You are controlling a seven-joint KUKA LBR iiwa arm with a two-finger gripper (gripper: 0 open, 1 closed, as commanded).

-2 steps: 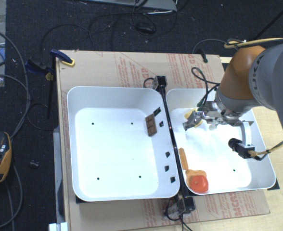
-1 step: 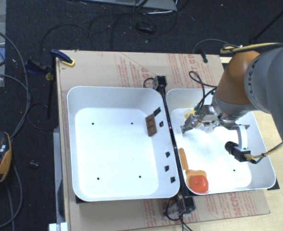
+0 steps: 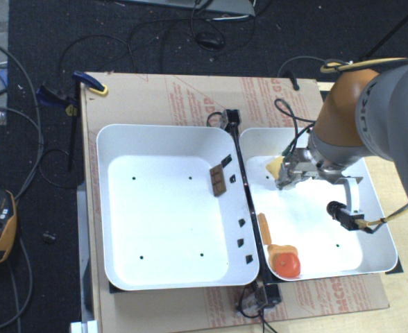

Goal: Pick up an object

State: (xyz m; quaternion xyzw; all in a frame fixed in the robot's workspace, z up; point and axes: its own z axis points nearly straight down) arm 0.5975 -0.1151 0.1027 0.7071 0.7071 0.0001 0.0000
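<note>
Two shallow white bins sit side by side on the brown counter [image 3: 190, 92], which fills the middle of the frame. Largest is the left bin [image 3: 121, 144], whose floor carries a small brown block [image 3: 218, 180] near its right wall. Next is the right bin [image 3: 370, 255], partly covered by the grey arm [image 3: 391, 109], which enters from the upper right with its orange band [image 3: 343, 99] above the wrist. The claw [image 3: 286, 175] hangs low over the upper left part of the right bin, just beside a pale yellow object [image 3: 274, 165]; whether it touches that object is hard to tell, and I cannot tell whether the claw is spread or closed from this angle. Lower down, along the right bin's left wall, lies a thin orange stick [image 3: 264, 229]. At the bin's lower left corner sits a red round object [image 3: 286, 263], touching a tan piece [image 3: 282, 250] just above it.
</note>
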